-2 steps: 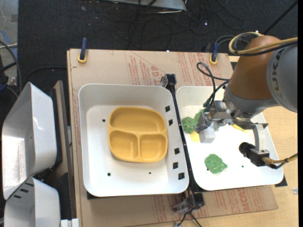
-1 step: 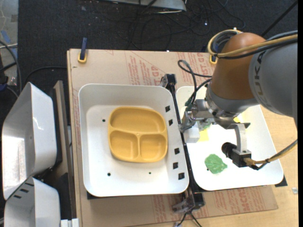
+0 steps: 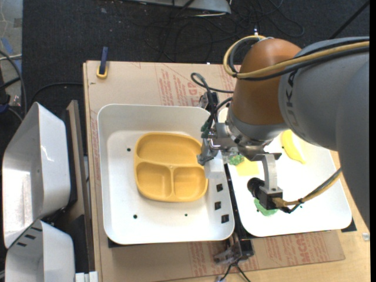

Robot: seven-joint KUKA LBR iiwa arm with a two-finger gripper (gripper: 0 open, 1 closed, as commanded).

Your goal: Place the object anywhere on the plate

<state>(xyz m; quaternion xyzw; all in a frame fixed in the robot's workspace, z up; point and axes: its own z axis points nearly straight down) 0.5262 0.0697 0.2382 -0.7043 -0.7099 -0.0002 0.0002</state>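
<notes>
**Arm reaching across the seam between the bins, gripper at the plate's right rim**

The grey arm (image 3: 329, 87) with the orange band (image 3: 264, 60) is reaching in from the right and covering much of the shallow white right bin (image 3: 329, 216). Its gripper (image 3: 207, 151) is hanging over the divide between the two bins, just beside the right edge of the yellow three-compartment plastic plate (image 3: 170, 166). From this angle the wrist is hiding the tip, so whether the gripper is spread or closed, or carrying anything, cannot be told.

The plate is lying flat near the middle of the shallow white left bin (image 3: 108, 157), with its two smaller compartments toward the near side and the long one toward the far side.

The loose objects are all lying in the right bin, apart from the plate. A yellow banana-shaped piece (image 3: 292, 147) is showing beside the arm toward the far side. A pale yellow-green flat piece (image 3: 248, 167) is lying under the wrist, near the bin's left wall. A small green object (image 3: 267, 209), possibly soft, is sitting nearer the front, partly behind a black fitting on the arm's cabling.

Both bins are resting on the brown cardboard-covered table (image 3: 153, 81), and a blue-and-yellow clamp (image 3: 103, 63) is gripping its far left corner.
</notes>
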